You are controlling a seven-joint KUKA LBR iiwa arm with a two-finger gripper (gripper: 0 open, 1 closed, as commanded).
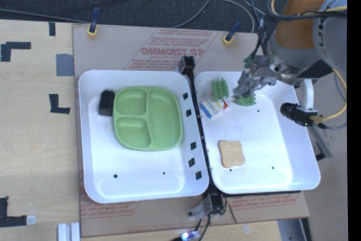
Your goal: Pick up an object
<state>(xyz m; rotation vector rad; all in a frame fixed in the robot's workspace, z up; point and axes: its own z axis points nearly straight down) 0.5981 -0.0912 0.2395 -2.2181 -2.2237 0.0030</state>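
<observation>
Green toy (246, 100) lies at the far side of the right bin (293, 178), directly under the gripper (246, 89), apparently lowered there to grasp it; whether it is gripped cannot be told. Beside the toy sits a small packet (214, 106), nearer a tan slice (231, 153).

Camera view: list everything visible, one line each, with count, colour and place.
bins: 2, white, side by side on the bench
divided plate: 1, green, left bin
small block: 1, black, left bin, at the plate's left edge
leafy toy: 1, green, right bin, far left part
small packet: 1, white with blue and red, right bin, near the divider
bread slice: 1, tan, right bin, near side
clamps: 2, yellow and blue, board's far edge
gripper: 1, grey, over a green item in the right bin
</observation>
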